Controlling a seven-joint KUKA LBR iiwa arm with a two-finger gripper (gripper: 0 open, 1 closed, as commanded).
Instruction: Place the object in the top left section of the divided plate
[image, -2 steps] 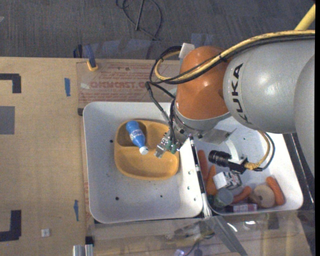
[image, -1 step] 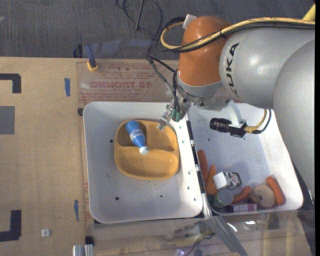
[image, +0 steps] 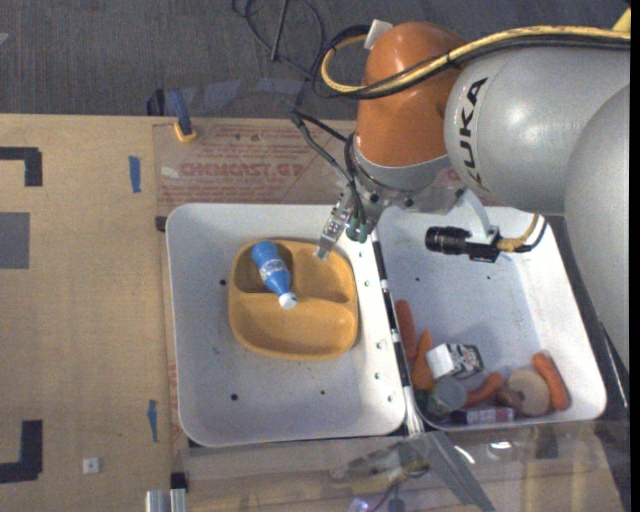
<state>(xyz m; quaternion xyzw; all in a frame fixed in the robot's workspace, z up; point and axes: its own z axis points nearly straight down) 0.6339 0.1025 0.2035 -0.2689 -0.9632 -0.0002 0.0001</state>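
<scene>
Inside divided plate (image: 300, 335), top left section: blue bottle (image: 272, 269) lying, cap toward plate centre. Gripper (image: 333, 238) just above plate's top right rim, apparently released, nothing between fingers. You judge placing done; next move calls for lifting arm clear of plate.

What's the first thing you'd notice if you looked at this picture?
Probably the big grey and orange arm reaching in from the right over the two white bins. Next, the yellow divided plate in the left bin, with a small blue bottle lying in its top left section. Small things, some orange, crowd the right bin's near corner.
</scene>
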